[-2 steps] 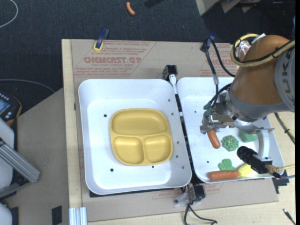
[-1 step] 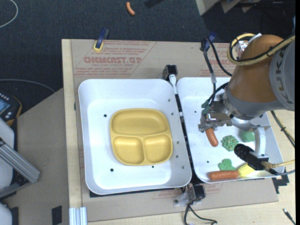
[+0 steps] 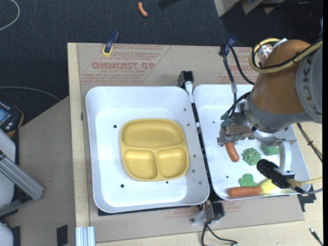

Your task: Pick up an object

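Nearest the camera, at the front edge of the tabletop point(image 3: 133, 60), a black clip point(image 3: 214, 209) sits where the two bins meet. Just behind it, in the R bin point(image 3: 211, 102), three things lie along the front wall: a long sausage point(image 3: 245, 191) lying approx. parallel to the wall, a yellow piece point(image 3: 268, 187) touching its R end, and a green piece point(image 3: 247, 180) just behind the sausage. Further back, mid-bin, is a knobbly green ball point(image 3: 251, 156), w/ a small sausage point(image 3: 233, 151) just to its L, lying at a slant, and a pale green bit point(image 3: 271, 149) to its R, partly under the arm. The tool point(image 3: 229, 141) is right at the small sausage's upper end, seemingly touching it. Tool open or closed: can't tell, since the wrist hides it from above, so no grip is confirmed. The arm's grey and orange bulk covers the bin's far R corner. The L bin point(image 3: 97, 102) holds a yellow 3-compartment plate point(image 3: 154, 148), roughly centred. Behind the bins, a second black clip point(image 3: 185, 78) sits at their shared far corner, and a blue/yellow clamp point(image 3: 109, 44) grips the tabletop's far edge. Beyond that, on the dark floor point(image 3: 51, 14), lies a small orange bit point(image 3: 142, 9).
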`<action>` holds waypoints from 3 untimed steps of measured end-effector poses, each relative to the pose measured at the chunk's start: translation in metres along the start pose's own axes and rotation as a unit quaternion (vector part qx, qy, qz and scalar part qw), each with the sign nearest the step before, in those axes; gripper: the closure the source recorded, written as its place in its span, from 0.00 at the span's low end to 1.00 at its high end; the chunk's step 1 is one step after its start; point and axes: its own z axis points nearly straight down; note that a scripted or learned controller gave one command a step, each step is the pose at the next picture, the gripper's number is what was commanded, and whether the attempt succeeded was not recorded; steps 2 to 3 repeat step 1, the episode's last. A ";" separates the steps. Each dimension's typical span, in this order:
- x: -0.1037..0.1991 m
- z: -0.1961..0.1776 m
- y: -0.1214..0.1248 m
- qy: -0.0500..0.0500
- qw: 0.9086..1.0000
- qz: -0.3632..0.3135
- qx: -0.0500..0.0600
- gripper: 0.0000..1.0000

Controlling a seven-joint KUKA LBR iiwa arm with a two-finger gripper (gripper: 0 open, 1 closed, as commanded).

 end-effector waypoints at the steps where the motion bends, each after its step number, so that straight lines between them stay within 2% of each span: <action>1: 0.000 -0.017 0.000 0.000 1.000 -0.001 -0.003 1.00; 3: 0.000 -0.017 0.000 0.000 1.000 -0.001 -0.003 1.00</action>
